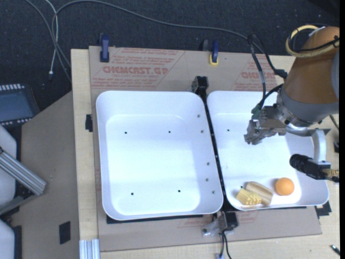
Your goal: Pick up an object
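Observation:
An orange ball lies near the front right corner of the right bin. Just left of it sit a tan bread-like piece and a yellow corn cob, touching each other at the bin's front edge. My gripper hangs over the middle of the right bin, above and behind these objects, well apart from them. Nothing shows between its fingers.
The left bin sits beside the right one, divided by a black strip. A black clamp stands at the back between the bins. Cables run behind the bench. A black cylinder juts over the right bin's right rim.

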Motion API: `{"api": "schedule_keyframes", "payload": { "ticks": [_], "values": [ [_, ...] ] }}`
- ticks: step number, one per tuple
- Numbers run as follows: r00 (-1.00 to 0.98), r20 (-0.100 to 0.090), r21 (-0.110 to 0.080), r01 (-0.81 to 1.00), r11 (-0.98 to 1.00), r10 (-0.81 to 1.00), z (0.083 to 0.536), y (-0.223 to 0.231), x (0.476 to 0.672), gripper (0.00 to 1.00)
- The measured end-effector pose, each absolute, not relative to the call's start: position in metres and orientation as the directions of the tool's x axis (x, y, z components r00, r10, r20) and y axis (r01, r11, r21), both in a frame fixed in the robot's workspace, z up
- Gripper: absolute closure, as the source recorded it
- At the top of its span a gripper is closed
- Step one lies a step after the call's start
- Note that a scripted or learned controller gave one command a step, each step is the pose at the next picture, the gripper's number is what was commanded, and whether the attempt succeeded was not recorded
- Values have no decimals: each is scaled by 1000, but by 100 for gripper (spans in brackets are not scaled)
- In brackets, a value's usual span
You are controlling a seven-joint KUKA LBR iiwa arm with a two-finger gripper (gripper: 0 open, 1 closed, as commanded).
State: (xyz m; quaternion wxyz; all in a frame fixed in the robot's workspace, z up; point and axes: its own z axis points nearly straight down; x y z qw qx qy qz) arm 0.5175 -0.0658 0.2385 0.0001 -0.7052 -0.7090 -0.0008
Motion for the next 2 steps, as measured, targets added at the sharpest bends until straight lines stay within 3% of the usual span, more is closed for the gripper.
{"api": "schedule_keyframes", "payload": {
  "ticks": [2],
  "values": [
    [-6,2,0,1000,6,1000,241,43,498,100]
  ]
}}
